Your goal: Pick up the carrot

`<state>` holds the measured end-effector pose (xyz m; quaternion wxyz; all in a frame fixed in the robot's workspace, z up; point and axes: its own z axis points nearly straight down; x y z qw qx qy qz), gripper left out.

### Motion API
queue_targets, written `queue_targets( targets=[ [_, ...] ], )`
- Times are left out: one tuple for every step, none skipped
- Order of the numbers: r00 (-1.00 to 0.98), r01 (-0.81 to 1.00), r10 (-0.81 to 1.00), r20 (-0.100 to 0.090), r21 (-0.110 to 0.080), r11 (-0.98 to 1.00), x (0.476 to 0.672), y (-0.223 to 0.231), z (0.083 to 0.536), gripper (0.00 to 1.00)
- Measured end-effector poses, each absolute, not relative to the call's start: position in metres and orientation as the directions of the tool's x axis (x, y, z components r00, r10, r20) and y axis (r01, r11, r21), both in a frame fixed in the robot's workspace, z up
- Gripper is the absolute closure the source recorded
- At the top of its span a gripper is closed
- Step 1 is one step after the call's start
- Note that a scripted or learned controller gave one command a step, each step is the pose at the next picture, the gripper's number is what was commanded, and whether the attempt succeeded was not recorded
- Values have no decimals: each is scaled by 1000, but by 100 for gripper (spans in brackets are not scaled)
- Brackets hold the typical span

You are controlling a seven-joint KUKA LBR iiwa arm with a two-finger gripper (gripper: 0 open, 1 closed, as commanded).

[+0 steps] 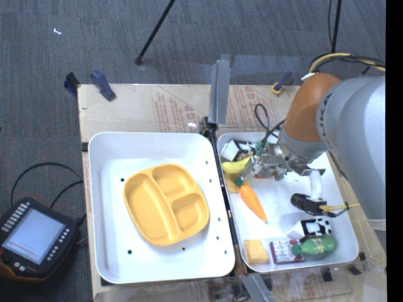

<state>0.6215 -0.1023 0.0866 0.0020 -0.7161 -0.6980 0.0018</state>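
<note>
On the counter [145, 109], two shallow white bins sit side by side. The left bin [107, 162] holds a yellow divided plate [165, 203] with three compartments, lying flat near the middle of the bin floor.

The right bin [343, 219] holds the carrot [252, 201]. The carrot lies flat on the bin floor in the left half of the bin, orange, with its thick end toward the upper left and its pointed tip toward the lower right. A banana [235, 165] lies just above the carrot's thick end, close to the bin's left wall. A yellow block [255, 251] rests near the front left corner of the right bin. A small red packet [283, 251] lies just beside the block, and a green bottle [318, 246] lies on its side next to the packet. A black-and-white item [317, 226] sits just above the bottle.

The arm [340, 115] reaches in from the right, its orange band above the wrist positioned over the upper part of the right bin. The gripper [267, 164] sits low over the upper left part of the right bin, just above and to the right of the carrot's thick end and beside the banana. Whether the gripper is open or closed cannot be told from this view. The carrot is not between the gripper's parts; it rests on the bin floor.
</note>
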Motion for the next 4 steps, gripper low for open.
queue_targets(
  targets=[
    [-95, 995, 996, 2, -4, 95, 570, -85, 87, 0],
    [-20, 1000, 1000, 2, -5, 20, 517, -86, 86, 0],
    [-171, 985, 985, 3, -3, 171, 475, -95, 86, 0],
    [-169, 986, 986, 4, -2, 169, 476, -94, 95, 100]
  ],
)
